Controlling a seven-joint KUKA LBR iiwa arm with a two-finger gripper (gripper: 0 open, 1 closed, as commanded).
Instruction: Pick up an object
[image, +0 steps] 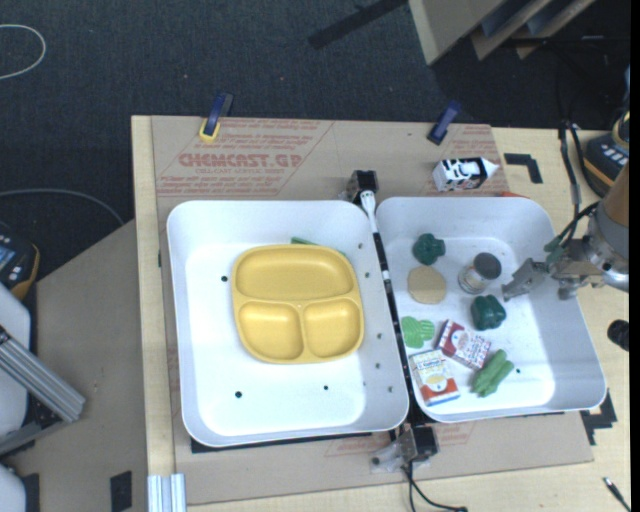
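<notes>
Camera view: one yellow tray (297, 302); four green toys, two cartons; hand (545, 278) state unclear.

Even overhead light, soft shadows (slightly grainy, mild blur).

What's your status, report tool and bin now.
Tool over right bin, nothing seen in it. Nearest items: dark green piece, grey can. Yellow tray in left bin.

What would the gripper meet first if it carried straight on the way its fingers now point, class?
The gripper points toward the view's left and slightly down. First in that line looks to be the dark green object, though the small metal can lies close by; height above the right bin is unclear.
</notes>
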